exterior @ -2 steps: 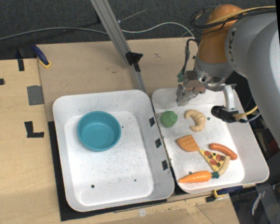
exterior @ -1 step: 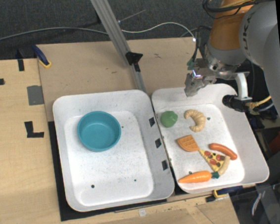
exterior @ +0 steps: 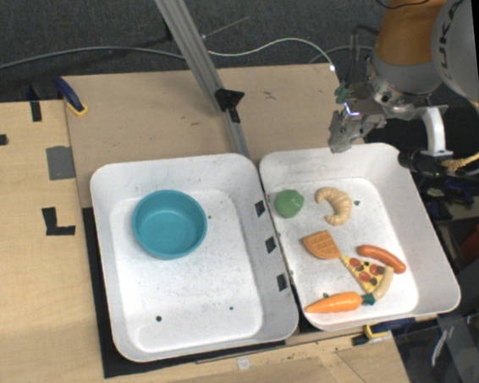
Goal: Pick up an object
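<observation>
Camera view: carrot (exterior: 335, 304) lies crosswise, tip leftward; tool (exterior: 342, 139) grip state unclear.

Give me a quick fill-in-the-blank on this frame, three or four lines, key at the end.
1. The blue bowl sits in the ____ bin.
2. The toy carrot lies in the right bin, along its ____ edge.
3. The gripper hovers over the right bin's ____ rim.
4. The croissant lies just right of the ____ ball.

Missing words: left; near; far; green
</observation>
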